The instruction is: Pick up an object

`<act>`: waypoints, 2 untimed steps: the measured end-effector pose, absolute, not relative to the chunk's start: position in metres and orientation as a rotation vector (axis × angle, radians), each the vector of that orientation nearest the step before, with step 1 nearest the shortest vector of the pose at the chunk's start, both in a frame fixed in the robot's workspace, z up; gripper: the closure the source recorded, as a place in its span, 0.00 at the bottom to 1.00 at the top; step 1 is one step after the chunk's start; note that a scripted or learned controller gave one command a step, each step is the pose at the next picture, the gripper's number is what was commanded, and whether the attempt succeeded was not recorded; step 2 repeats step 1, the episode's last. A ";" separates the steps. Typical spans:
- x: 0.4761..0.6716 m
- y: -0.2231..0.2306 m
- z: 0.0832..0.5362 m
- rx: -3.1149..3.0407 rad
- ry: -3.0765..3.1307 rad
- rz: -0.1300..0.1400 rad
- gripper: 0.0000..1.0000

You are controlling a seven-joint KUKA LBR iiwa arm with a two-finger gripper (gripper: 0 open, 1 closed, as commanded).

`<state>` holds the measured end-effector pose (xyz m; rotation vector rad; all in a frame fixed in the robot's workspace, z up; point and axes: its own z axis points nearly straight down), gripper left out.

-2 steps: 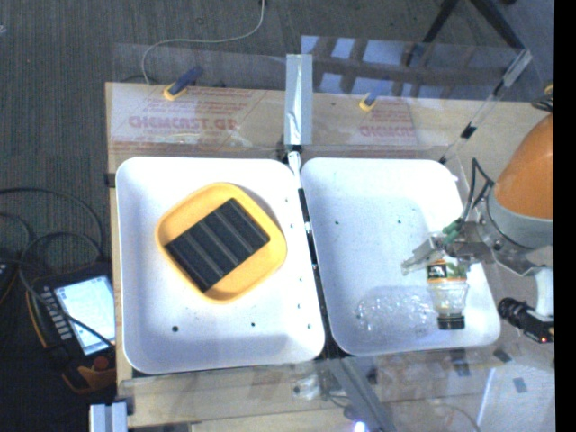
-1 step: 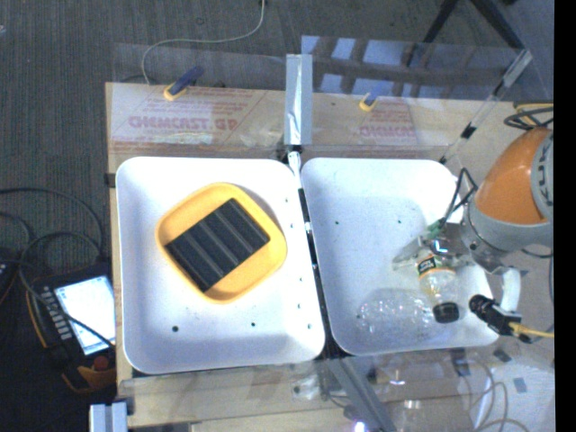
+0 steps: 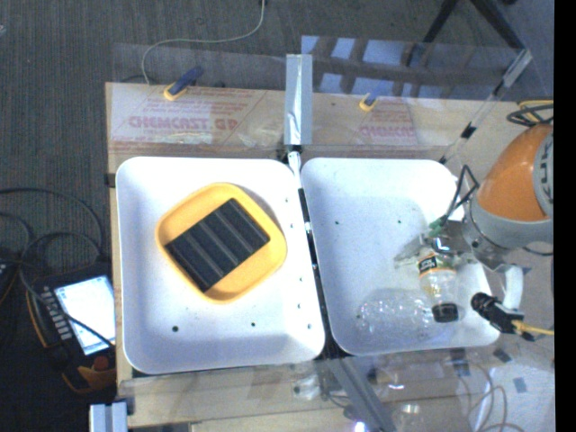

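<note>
A yellow block with a black ribbed top (image 3: pixel 221 241) lies in the left bin (image 3: pixel 144 331). In the right bin (image 3: pixel 360 205), a clear plastic bottle (image 3: pixel 396 311) lies near the front wall, its black cap (image 3: pixel 445 312) pointing right. My gripper (image 3: pixel 439 246) hangs low over the right side of the right bin, just above the bottle's cap end. A small clear item with a dark and yellow label (image 3: pixel 434 266) sits right under it. The grey wrist and orange band (image 3: pixel 513 183) hide the gripper's upper part.
A metal divider post (image 3: pixel 298 106) stands behind the seam between the two bins. Cables and a black connector (image 3: pixel 490 309) trail at the right bin's front right corner. A tablet (image 3: pixel 81 309) lies on the floor at left.
</note>
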<state>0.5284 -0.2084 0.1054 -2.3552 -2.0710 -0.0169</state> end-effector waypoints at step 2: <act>0.587 -0.161 0.193 -2.528 -1.865 0.006 1.00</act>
